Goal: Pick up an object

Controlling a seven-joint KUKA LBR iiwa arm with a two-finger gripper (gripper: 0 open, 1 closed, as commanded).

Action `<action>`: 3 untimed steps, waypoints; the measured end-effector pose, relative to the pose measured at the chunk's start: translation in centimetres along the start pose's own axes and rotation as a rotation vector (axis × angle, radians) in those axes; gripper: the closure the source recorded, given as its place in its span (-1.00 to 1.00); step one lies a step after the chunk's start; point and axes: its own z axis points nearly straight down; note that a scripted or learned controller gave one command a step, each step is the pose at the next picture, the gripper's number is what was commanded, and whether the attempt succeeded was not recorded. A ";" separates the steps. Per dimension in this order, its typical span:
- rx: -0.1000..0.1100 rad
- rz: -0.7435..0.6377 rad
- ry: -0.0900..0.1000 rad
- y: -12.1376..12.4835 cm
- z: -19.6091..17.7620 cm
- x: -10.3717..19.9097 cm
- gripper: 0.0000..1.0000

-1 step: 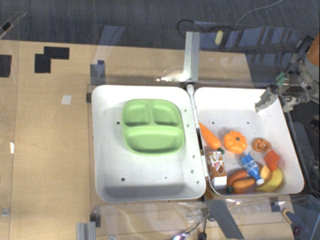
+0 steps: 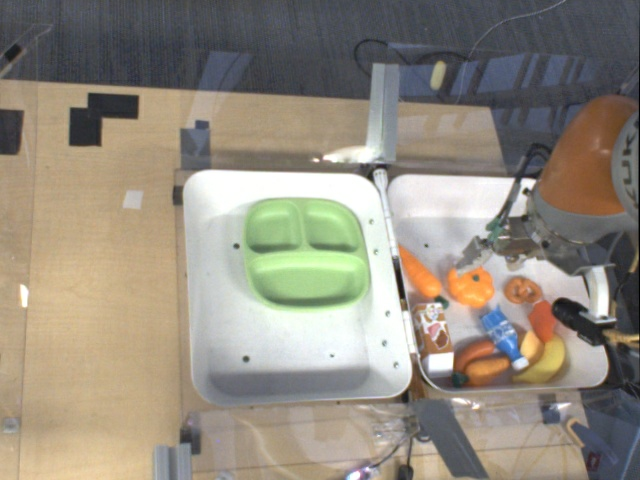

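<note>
arm in from three o'clock, gripper [image 2: 478, 255] low over the right bin [image 2: 440, 203], fingers apart and holding nothing, orange pumpkin toy [image 2: 470, 286] just beside at its six o'clock, green divided plate [image 2: 304, 251] in left bin [image 2: 215, 298]

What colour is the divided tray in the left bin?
Light green, seen clearly in the camera view: the divided tray lies in the white left bin.
</note>
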 end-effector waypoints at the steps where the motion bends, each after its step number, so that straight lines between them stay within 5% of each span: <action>1: -0.011 0.111 -0.001 -1.1 6.5 -0.3 -1.00; 2: -0.016 0.109 0.000 -0.9 5.4 -0.2 1.00; 3: -0.003 -0.059 0.000 1.0 -0.9 1.1 1.00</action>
